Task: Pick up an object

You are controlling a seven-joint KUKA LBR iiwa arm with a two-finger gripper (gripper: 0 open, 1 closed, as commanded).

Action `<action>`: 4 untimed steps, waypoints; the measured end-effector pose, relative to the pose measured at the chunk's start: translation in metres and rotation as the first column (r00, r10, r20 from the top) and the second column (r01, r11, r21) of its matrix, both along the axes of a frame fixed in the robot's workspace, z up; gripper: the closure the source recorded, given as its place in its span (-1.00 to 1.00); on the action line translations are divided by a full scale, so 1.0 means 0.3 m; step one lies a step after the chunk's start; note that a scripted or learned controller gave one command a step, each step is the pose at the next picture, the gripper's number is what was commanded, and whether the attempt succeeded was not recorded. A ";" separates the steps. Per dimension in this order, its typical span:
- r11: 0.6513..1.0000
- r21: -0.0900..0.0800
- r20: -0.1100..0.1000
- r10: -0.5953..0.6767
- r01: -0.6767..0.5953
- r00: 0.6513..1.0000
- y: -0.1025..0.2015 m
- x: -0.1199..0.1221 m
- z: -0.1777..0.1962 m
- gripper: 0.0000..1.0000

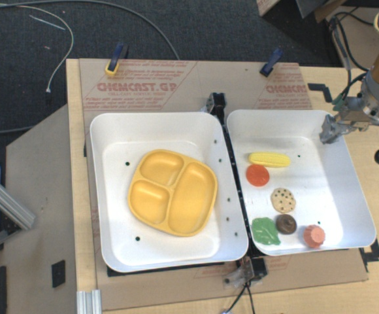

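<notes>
The right bin (346, 169) holds several toy foods: a yellow corn cob (269, 159), a red tomato (257, 175), a speckled cookie (283, 200), a green leafy piece (265, 231), a dark brown donut (286, 224) and a pink round piece (314, 235). My gripper (330, 131) hangs over the bin's far right corner, well away from all of them, with nothing seen in it.
The left bin (104, 175) holds a yellow divided plate (173, 191). Blue clamps (116, 57) (271, 62) pin the cardboard base at the back. Cables run across the dark floor behind the bench.
</notes>
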State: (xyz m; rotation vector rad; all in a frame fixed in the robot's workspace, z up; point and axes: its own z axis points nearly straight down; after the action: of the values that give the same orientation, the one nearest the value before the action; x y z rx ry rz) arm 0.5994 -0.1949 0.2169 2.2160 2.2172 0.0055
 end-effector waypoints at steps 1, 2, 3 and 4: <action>1.000 0.003 -0.009 0.000 0.000 1.000 0.001 0.001 -0.042 1.00; 1.000 0.006 -0.009 0.006 -0.006 1.000 0.211 -0.018 -0.022 1.00; 1.000 0.007 -0.010 0.007 -0.007 1.000 0.422 -0.034 -0.025 1.00; 1.000 0.006 -0.010 0.007 -0.007 1.000 0.614 -0.015 -0.040 1.00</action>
State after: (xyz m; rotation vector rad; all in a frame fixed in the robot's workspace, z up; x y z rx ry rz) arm 0.5948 -0.0107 0.2049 2.2165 2.2325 0.0009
